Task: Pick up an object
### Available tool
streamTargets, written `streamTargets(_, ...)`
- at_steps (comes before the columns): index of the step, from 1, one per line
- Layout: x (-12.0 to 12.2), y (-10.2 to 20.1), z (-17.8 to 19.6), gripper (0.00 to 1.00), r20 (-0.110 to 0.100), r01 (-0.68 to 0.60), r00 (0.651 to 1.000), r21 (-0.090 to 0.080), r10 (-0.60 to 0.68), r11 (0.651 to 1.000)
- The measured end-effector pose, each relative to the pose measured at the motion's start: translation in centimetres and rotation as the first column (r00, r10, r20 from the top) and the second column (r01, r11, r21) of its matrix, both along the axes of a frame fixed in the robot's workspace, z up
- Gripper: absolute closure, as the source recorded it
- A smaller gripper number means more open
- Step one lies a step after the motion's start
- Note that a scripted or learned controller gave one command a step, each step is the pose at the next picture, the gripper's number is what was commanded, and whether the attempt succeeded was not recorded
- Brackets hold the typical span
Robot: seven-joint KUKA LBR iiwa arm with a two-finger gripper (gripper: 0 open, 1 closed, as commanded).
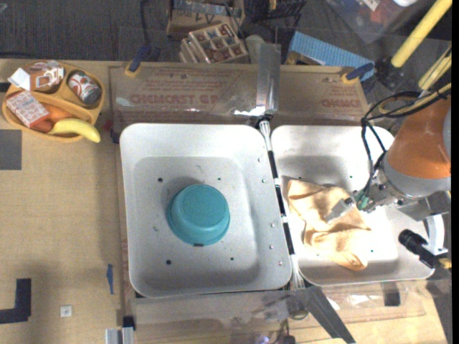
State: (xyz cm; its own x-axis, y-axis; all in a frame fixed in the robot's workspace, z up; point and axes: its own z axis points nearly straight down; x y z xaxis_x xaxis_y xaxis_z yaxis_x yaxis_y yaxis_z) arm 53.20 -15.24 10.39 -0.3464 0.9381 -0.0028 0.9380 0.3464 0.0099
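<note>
Your gripper (349,205) is down in the right bin (315,143), touching the crumpled yellow cloth (326,221); whether it has hold of it you cannot tell. The teal bowl (200,214) sits untouched in the left bin (143,149). Nothing is lifted yet.

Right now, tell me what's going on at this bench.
The arm has reached in from the right over the right bin. Its gripper is down at a crumpled yellow cloth lying in that bin, touching or just above its upper edge; whether it has caught the cloth is unclear. A teal bowl sits upside down in the middle of the left bin, untouched. Nothing looks lifted yet.
</note>
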Motion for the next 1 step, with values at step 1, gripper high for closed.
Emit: streamTargets(1, 0.01, -0.25, 0.69, 1.0, 0.0, 0.005, 1.0, 0.0, -0.005, 1.0)
